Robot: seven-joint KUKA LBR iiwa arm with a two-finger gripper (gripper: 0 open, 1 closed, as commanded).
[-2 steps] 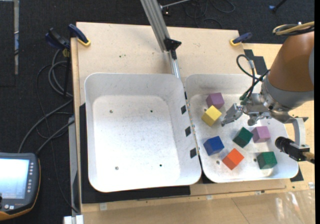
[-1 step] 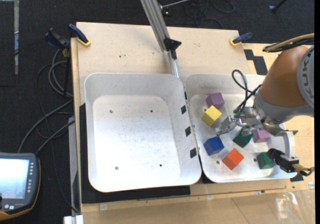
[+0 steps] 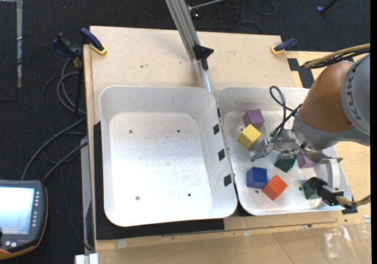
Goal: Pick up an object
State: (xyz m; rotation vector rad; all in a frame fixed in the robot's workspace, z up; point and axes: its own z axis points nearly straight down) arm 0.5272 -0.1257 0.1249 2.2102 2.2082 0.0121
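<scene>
White plastic makes up both shallow bins on the desk [image 3: 153,56], and in the camera view the left bin [image 3: 118,157] carries no blocks while the right bin [image 3: 235,195] holds a loose scatter of small coloured ones. A purple block [image 3: 254,118] sits toward the far side, with a yellow block [image 3: 249,136] just beside and in front of it; nearer the front lie a blue block [image 3: 257,177] and an orange block [image 3: 274,187], touching or nearly so. A dark green block [image 3: 285,164] lies right under the wrist, and a pale purple piece [image 3: 305,161] shows at the edge of the arm [image 3: 330,109], partly hidden. The gripper [image 3: 272,148] hangs low over the middle of the right bin, between the yellow block and the dark green one; whether it is spread or closed cannot be told from this angle, and nothing can be seen held. The blocks look light, rigid and flat-sided, so any should take a squeeze across two opposite faces without slipping much, provided those faces are squared to the grip. The dark green block seems the nearest candidate, just beside the gripper toward the front-right; the yellow one lies just beside it on the far-left.
</scene>
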